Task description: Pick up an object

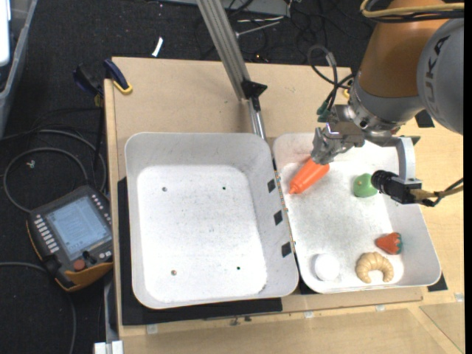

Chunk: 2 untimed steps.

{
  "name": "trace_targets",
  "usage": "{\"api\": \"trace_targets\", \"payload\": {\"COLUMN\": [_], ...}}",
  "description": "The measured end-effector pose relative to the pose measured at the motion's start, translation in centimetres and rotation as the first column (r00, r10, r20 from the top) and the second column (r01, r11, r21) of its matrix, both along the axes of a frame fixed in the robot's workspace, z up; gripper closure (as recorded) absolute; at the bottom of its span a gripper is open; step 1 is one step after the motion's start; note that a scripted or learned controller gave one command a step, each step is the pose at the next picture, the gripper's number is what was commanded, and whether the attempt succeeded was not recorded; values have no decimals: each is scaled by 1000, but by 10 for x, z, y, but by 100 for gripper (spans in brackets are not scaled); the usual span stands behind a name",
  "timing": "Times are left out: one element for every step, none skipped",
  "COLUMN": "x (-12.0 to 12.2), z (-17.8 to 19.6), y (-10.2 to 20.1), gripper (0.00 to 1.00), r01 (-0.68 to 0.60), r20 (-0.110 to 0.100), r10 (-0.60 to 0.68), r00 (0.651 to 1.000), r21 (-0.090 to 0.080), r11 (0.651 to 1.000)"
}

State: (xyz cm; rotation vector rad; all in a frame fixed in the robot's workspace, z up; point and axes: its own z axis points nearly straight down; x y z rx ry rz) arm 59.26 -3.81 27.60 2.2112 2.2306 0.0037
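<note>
The gripper point(324, 153) is down in the right bin point(413, 231), up near its back left corner, and whether it is spread or pinched I cannot tell: the wrist hardware hides it from this angle. Right below its tip lies one orange toy carrot point(308, 176), slanted, thick end toward the gripper and narrow end pointing at the divide between the bins. The tip sits at or on the carrot's thick end; contact can't be judged here.

Moving out from there, one green round item point(363, 186), apple-like, sits just to the right of the carrot, tucked against a black fitting point(391, 185) that hangs off the arm's white bracket. Further toward the front, one small red strawberry-like piece point(389, 243) rests near the right wall. One tan croissant point(375, 267) curls at the front edge, and just left of it one white round object point(327, 267) sits near the front left corner. That is five things in the right bin, one of each kind.

The left bin point(147, 153) lies alongside, touching the right one along the middle seam. Above it all looms the arm point(413, 50), orange band showing. Off the bench to the left, one teach pendant point(71, 231) lies on the dark floor with its cable looping away.
</note>
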Motion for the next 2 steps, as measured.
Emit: {"api": "trace_targets", "payload": {"x": [17, 20], "z": [-19, -21], "y": [50, 109], "gripper": [100, 100], "r01": [1, 0], "r20": [-2, -1], "r10": [-1, 0], "r00": [1000, 1000], "r21": [0, 0], "r11": [1000, 1000]}}
